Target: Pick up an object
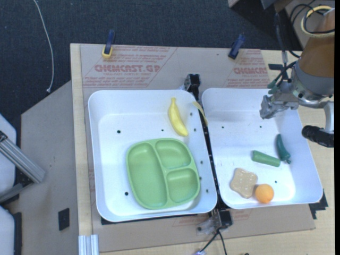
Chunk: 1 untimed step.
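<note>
Orange ball [264, 193], cracker [243, 183], right bin [234, 102]

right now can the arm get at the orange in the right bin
Probably yes. The orange lies uncovered near the bin's front edge, touching only the cracker on one side, and the gripper hangs over the same bin's far end.

You've got a dark blue-grey carpet floor [133, 12] all around the flat brown cardboard-covered desk [159, 62], which has red lettering printed across its far side. Two blue spring clamps [109, 42] pin that far edge. A thin white cable [45, 31] loops over the carpet at upper left, and a silver aluminium rail [18, 158] sits off the left side.
</note>
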{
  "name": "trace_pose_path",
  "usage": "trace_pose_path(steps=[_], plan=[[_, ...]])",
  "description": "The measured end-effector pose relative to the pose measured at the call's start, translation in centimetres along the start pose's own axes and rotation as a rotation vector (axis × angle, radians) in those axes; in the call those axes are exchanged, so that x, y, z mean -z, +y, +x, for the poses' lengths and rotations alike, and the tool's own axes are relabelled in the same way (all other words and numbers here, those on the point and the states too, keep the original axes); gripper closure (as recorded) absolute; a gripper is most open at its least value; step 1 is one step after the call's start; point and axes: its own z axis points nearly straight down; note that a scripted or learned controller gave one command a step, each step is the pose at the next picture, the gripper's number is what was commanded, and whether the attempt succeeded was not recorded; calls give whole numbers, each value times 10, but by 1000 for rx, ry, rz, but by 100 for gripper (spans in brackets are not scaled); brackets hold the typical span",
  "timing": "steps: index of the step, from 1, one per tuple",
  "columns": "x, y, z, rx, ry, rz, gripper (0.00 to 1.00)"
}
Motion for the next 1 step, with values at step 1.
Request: trace_pose_path(steps=[1], plan=[[25, 1, 0, 1, 1, 3, 100]])
